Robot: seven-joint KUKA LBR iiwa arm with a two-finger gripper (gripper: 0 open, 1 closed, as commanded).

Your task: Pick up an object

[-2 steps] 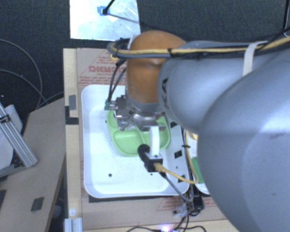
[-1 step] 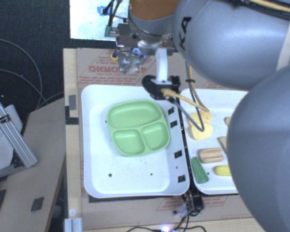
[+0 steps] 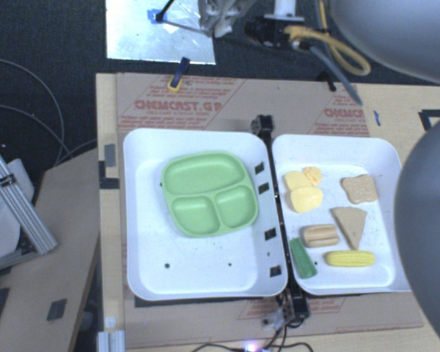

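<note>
from my remote seat i see the grey arm (image 3: 425, 218) bulking over the right edge of the right bin (image 3: 385, 152), and i cannot tell what state the hand is in. in that bin lie two pale yellow pieces (image 3: 305, 191) at the far left, a tan cracker (image 3: 360, 188), a beige wedge (image 3: 350, 224), a hot dog bun (image 3: 320, 235), a corn cob (image 3: 350, 258) and a green pod (image 3: 303, 259) at the near left. the left bin (image 3: 143, 270) holds a green divided plate (image 3: 209, 193), all on the table (image 3: 205, 101).

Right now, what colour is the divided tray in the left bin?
Light green tray, plain, no pattern; seen clearly in the camera view.
</note>
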